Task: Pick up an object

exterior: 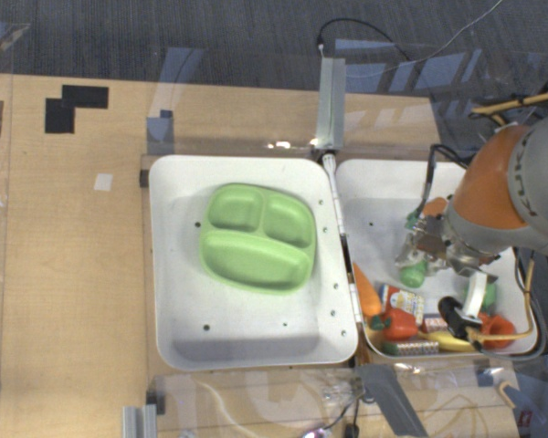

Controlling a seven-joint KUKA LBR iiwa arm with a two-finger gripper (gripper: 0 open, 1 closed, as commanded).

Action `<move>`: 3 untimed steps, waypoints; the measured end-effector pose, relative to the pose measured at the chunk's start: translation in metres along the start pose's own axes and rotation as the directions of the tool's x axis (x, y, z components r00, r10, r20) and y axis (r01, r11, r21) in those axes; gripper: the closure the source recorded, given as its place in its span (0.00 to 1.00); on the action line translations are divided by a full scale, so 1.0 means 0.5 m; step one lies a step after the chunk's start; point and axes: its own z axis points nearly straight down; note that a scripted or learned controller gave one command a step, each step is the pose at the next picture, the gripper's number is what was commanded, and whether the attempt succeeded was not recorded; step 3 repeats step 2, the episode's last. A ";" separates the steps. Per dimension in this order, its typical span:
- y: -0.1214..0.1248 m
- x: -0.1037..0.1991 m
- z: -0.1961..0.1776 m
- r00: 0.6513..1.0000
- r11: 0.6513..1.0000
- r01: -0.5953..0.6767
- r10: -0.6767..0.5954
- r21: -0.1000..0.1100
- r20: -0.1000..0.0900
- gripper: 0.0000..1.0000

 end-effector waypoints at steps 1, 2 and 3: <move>0.100 0.147 -0.201 0.999 0.999 0.049 -0.049 0.013 0.006 1.00; 0.019 0.155 -0.312 0.917 0.917 0.399 -0.400 0.014 0.001 1.00; 0.019 0.155 -0.312 0.917 0.917 0.399 -0.400 0.014 0.001 1.00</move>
